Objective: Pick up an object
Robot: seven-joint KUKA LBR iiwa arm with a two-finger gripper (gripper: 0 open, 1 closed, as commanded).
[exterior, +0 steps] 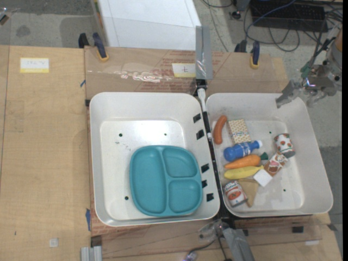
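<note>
Your gripper (291,94) hangs over the far right corner of the right bin (318,189); you cannot tell how its jaws stand. Below it, well apart, your pickable items cluster mid-bin: a sausage (219,129), blue bottle (241,149), carrot (244,161), banana (242,172) and can (235,193). A teal divided plate (165,180) lies in the left bin (100,145).

Glossy white plastic bins (103,145), matt teal tray (163,181) (smooth), wooden bench (38,145)
</note>
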